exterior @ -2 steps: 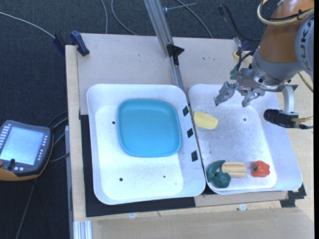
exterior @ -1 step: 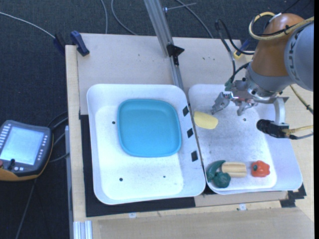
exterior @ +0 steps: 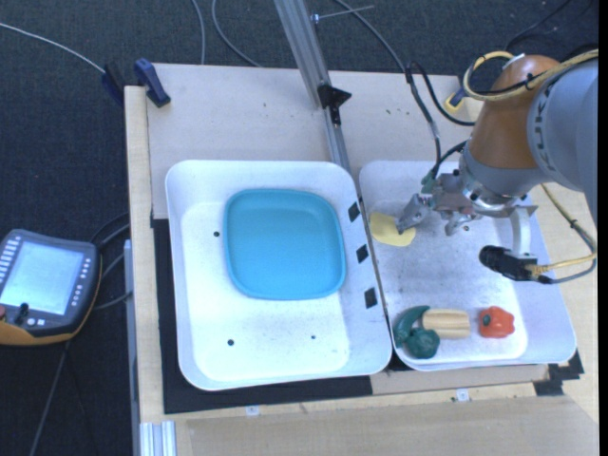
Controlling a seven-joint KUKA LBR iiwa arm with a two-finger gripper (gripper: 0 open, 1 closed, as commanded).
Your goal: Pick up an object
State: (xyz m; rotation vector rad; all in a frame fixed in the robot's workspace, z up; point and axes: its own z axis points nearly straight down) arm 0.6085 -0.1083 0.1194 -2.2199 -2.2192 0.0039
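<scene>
In the right bin (exterior: 541, 283), a pale yellow object (exterior: 391, 231) lies by the left wall. Along the front wall sit a green object (exterior: 416, 332), a tan cylinder (exterior: 446, 323) and a red object (exterior: 495, 322). My gripper (exterior: 432, 220) hangs low over the upper part of this bin, just right of the yellow object. It is open, with one finger (exterior: 410, 218) close to the yellow object's right edge. Nothing shows between the fingers.
The left bin (exterior: 190, 255) holds a blue square plate (exterior: 284, 243). A metal post (exterior: 309, 50) slants up from between the bins. A black cable connector (exterior: 505, 262) hangs off the wrist over the right bin. A handheld pendant (exterior: 43, 283) lies off the bench at the left.
</scene>
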